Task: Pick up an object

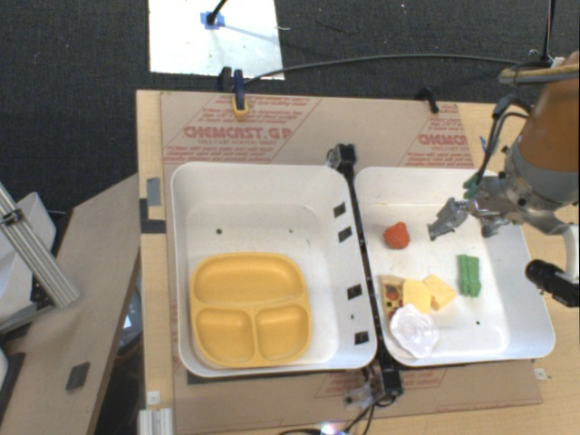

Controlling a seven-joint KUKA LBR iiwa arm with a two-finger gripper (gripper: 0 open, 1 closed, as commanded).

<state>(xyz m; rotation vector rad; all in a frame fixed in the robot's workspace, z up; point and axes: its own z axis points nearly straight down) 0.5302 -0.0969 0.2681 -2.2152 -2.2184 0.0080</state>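
Found the gripper [462, 231] in the right half of the frame, above the upper part of the right bin [540, 338], hanging from the grey arm [544, 175] with its orange band. Saw its two fingers [441, 223] spread apart, with only bare white bin floor between them, so open and gripping nothing.

Noted the red lump [396, 235] just left of the gripper and slightly lower, lying on the bin floor near the divide between the two bins, apart from the fingertips. Spotted the green block [468, 275] below the gripper, lying lengthwise up and down the frame. Made out the yellow pieces [429, 293] left of the green block, touching one another, and a white crumpled piece [414, 331] just below them towards the lower edge of the bin. Could not tell what the small brownish item [391, 293] at the left of the yellow pieces was.

Saw the left bin [184, 243] in the middle of the frame, holding a yellow tray [252, 309] with three compartments in its lower part. Found both bins resting on a cardboard sheet [272, 130] with red lettering, and a blue and yellow clamp [237, 93] at its upper edge.
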